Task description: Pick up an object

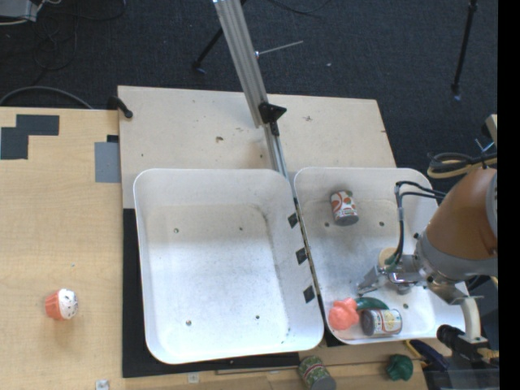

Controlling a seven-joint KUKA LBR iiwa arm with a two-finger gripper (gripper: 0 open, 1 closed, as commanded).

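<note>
Nearest the camera, in the right bin's [321, 242] front corner, there's an orange ball [344, 314] touching a dark jar [381, 322] lying on its side, with something green [374, 303] just behind them. The gripper [380, 277] sits low right above that bunch; can't tell how open it is or if it's got anything. Further back a red-and-white can [344, 207] sits alone. Left bin [162, 218] alongside.

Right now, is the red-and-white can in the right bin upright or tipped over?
Tipped over. The can lies on its side on the floor of the right bin, label facing up, apart from the gripper.
</note>
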